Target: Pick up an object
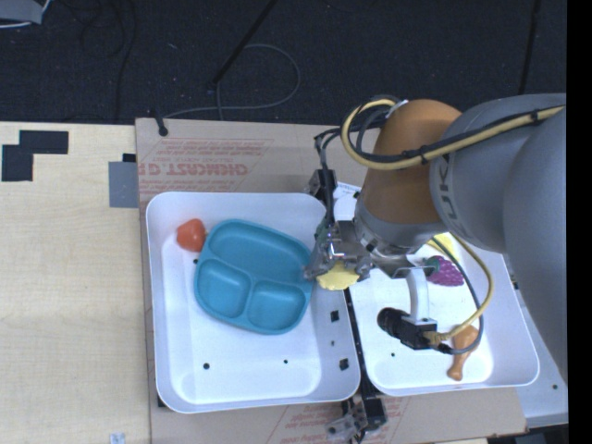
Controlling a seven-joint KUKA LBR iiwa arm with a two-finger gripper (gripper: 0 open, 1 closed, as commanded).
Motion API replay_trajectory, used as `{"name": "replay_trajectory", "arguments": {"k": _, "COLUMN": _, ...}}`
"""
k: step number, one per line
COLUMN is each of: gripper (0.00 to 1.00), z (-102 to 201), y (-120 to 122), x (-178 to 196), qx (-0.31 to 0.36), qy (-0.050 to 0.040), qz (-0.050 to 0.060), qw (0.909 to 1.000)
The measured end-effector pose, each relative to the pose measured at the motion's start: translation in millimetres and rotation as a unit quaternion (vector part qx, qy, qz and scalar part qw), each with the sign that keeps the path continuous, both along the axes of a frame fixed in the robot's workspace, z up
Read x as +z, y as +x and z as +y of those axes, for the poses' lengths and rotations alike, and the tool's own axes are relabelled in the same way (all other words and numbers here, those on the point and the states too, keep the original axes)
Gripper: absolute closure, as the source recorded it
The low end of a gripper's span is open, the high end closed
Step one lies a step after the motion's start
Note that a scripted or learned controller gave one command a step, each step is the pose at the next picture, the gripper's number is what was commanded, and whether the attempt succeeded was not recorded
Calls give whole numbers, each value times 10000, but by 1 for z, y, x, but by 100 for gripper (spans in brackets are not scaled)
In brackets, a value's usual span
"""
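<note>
My gripper (329, 268) hangs over the rims where the two white bins meet. A small yellow object (339, 278) sits between its fingertips, and the gripper is shut on it above the divider. In the left bin (176, 359) lies a blue divided plate (252, 277), its right edge close to the gripper. A red-orange tomato-like ball (191, 235) rests at the plate's upper left.
The right bin (504, 363) holds a purple grape bunch (448, 272) near its back and an orange-tan piece (462, 348) toward the front right. The arm's bulk covers much of that bin. The left bin's floor in front of the plate is bare white.
</note>
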State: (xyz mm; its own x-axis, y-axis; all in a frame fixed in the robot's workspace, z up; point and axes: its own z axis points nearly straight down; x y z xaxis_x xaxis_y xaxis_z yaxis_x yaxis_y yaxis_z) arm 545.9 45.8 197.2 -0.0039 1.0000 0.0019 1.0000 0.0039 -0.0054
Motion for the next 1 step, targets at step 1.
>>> {"name": "replay_trajectory", "arguments": {"k": 1, "gripper": 100, "z": 53, "y": -2, "x": -4, "qx": 3, "qy": -3, "qz": -2, "qw": 10000}}
